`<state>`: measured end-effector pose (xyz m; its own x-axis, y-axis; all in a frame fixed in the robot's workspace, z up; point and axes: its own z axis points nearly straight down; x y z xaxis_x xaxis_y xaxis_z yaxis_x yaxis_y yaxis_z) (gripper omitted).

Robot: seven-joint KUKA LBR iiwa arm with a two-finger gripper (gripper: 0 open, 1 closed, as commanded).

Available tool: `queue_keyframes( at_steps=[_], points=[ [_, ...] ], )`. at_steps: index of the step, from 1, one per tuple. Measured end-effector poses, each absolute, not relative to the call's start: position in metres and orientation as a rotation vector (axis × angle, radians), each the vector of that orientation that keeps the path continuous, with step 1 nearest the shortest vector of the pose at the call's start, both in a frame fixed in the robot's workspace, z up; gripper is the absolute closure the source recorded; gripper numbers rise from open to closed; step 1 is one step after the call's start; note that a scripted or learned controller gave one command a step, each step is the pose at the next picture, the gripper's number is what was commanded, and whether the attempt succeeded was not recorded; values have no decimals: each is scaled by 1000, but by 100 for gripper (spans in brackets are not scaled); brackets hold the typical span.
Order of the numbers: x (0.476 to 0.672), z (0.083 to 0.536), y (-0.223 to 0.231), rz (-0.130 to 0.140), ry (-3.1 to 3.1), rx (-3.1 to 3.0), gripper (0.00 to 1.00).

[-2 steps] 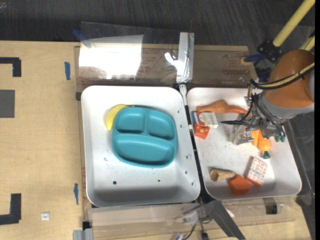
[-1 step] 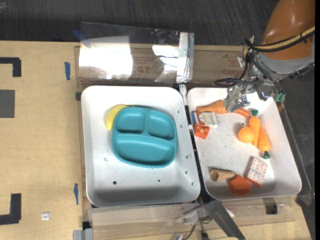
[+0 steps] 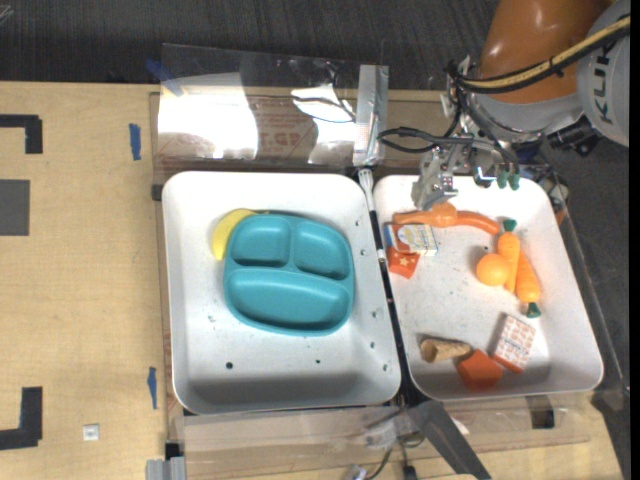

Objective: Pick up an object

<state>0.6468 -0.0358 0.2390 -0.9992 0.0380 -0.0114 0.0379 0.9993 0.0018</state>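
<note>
The arm (image 3: 545,43) comes in from the upper right, its big orange band rounded toward us, grey housing just below it. Yellow and black cables loop across that orange dome and trail off to the right edge. Underneath, the wrist is a tangle of dark wiring and small metal fittings, angled down and to the left. The gripper (image 3: 436,186) hangs at the low end of all that, pointing downward, silvery-grey. From here its tip is a small blurred cluster, too indistinct to read more.
</note>
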Motion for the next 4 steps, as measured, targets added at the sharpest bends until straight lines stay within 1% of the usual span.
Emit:
queue_keyframes(
  at_steps=[1, 2, 3, 4],
  points=[
    [662, 273, 8, 5, 3127, 88, 100],
    [650, 225, 54, 3, 3135, 183, 100],
    [661, 285, 60, 5, 3121, 214, 100],
    [659, 250, 107, 3, 3109, 441, 100]
  ],
)
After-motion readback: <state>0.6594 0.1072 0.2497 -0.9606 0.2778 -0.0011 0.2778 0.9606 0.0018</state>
